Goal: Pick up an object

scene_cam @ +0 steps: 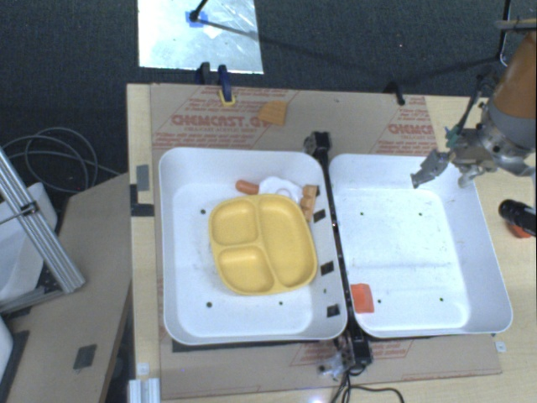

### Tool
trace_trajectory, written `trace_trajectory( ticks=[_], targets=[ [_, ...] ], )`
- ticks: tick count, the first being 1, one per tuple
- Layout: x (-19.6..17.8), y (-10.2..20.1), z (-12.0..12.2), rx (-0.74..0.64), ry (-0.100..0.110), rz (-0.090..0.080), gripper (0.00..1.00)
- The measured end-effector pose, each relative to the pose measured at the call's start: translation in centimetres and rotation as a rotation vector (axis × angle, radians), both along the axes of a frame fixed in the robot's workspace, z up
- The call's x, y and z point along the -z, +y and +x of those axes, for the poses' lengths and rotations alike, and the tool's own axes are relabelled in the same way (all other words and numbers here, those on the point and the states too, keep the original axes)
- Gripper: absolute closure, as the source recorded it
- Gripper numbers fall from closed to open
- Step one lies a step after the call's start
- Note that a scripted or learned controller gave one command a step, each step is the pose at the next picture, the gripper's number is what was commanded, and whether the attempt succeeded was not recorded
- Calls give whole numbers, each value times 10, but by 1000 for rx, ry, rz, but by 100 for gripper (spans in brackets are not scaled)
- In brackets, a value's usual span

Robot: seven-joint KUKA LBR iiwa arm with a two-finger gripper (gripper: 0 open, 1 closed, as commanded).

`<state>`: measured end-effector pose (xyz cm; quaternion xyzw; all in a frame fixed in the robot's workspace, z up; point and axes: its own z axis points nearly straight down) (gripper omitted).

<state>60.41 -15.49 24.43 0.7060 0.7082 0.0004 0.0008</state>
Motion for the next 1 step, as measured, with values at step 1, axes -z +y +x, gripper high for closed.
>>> trace_trajectory(
  ticks=[1],
  targets=[
    [-11, 0, 1, -4, -4, 0, 100]
  ],
)
